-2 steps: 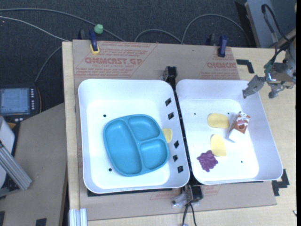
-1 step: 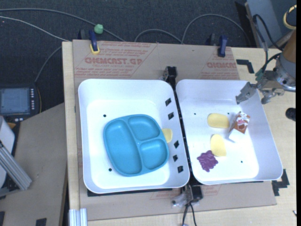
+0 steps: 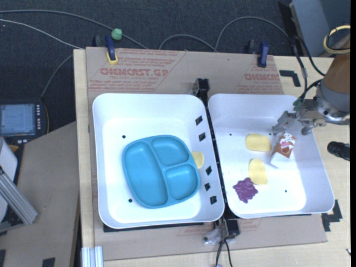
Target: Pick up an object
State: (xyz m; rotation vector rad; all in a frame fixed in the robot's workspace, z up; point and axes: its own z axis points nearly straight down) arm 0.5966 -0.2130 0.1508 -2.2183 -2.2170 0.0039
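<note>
The right bin [image 3: 311, 199] holds several small items. A red and white carton [image 3: 284, 147] lies tilted near the middle right, with a yellow piece [image 3: 257, 143] to its left. A second yellow piece [image 3: 257, 171] and a purple grape bunch [image 3: 245, 189] lie nearer the front. My gripper [image 3: 293, 127] hangs just behind and above the carton, open, its fingers spread to either side with nothing between them. The grey arm with its orange band [image 3: 338, 77] comes in from the right edge.
The left bin [image 3: 105, 115] holds a blue divided plate [image 3: 160, 170], and a small yellow piece [image 3: 197, 159] sits at the plate's right edge. A black divider with clips [image 3: 207, 149] runs between the bins. Cables and clamps line the back of the bench.
</note>
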